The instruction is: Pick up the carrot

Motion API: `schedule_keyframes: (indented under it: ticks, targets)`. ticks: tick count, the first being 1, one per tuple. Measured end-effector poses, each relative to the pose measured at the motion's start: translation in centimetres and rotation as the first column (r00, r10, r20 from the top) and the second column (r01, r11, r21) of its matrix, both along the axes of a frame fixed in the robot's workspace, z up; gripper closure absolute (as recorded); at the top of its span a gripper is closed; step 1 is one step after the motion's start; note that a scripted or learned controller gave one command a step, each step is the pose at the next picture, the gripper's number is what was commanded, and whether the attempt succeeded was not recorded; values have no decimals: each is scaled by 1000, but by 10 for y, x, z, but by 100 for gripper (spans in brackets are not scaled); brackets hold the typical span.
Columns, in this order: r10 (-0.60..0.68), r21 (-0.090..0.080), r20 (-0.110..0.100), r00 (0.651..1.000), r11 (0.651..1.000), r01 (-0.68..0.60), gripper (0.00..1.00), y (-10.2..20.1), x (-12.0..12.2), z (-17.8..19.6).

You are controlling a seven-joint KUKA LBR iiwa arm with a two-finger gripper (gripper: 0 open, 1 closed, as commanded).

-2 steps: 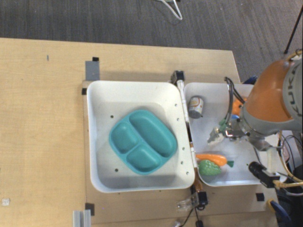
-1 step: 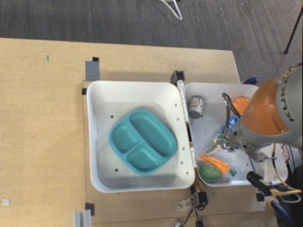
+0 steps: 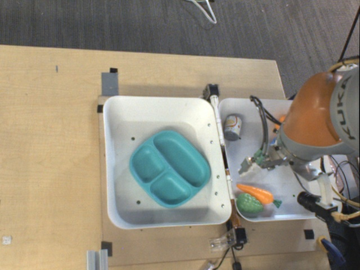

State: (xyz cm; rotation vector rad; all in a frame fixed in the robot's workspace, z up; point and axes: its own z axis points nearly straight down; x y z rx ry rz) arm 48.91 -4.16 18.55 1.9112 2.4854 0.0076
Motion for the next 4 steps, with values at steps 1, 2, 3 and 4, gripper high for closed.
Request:
schedule_keyframes:
  ticks: [1,2,3,4]
  targets:
    - [-48,0,0,999,999,48,0,-11,0,0]
    - [-73,-1,-1,997,997,73,0,-57,0,15]
    - [-212,2,-2,977,977,212,0,-6,0,-1]
    - [-95,0,12,995,995,95,0,-53,4,-94]
